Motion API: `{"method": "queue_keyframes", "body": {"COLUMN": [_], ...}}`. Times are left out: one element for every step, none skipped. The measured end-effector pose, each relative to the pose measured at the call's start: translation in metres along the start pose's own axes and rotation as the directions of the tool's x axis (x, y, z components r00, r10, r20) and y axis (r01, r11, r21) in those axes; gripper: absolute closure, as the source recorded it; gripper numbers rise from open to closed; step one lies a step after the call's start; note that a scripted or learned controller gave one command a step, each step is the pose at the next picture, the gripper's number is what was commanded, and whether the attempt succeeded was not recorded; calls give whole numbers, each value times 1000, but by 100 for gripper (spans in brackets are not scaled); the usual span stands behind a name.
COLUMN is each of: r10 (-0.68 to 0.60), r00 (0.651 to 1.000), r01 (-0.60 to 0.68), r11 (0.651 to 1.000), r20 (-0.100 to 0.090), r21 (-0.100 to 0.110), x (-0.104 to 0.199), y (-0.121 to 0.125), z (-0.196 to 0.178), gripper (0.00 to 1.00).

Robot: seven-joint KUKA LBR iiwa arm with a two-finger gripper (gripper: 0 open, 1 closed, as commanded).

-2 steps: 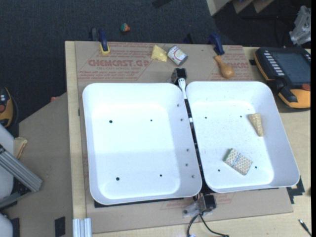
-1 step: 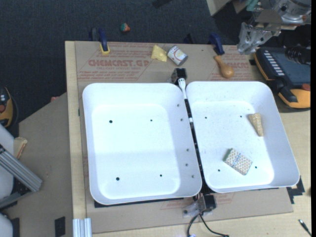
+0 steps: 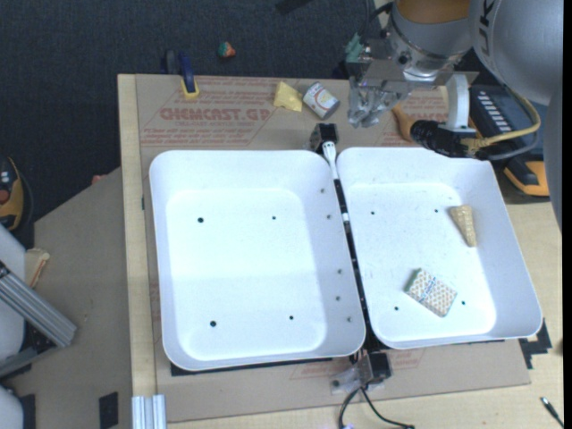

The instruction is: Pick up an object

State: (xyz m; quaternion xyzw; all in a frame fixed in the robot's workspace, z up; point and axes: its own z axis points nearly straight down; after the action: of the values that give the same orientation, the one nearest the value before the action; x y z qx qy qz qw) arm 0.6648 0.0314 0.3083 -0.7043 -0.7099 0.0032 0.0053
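Objects for picking lie in the right bin (image 3: 500, 195), lower right of the frame: a flat patterned pad (image 3: 433, 292), sponge-like with a blue-speckled face, and above it a tan cone-shaped piece (image 3: 464, 222), tapering downward; both rest loose and apart on smooth white plastic, so either looks open to a top grasp. The left bin (image 3: 170, 239) sits just beside. The pincer (image 3: 374, 110) hangs at the upper middle, beyond the bins' far rim over the cardboard-covered tabletop (image 3: 223, 123), clamped on nothing; whether it is apart or together, I cannot tell.
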Motion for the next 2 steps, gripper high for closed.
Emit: {"method": "queue_keyframes", "body": {"r10": [-1,-3], "r00": [1000,1000], "r01": [1,3], "r11": [1000,1000], "r20": [0,-2], "r21": [-1,-17], "x": [97,201], "y": [1,3], "z": [86,70], "gripper": [100,100]}}
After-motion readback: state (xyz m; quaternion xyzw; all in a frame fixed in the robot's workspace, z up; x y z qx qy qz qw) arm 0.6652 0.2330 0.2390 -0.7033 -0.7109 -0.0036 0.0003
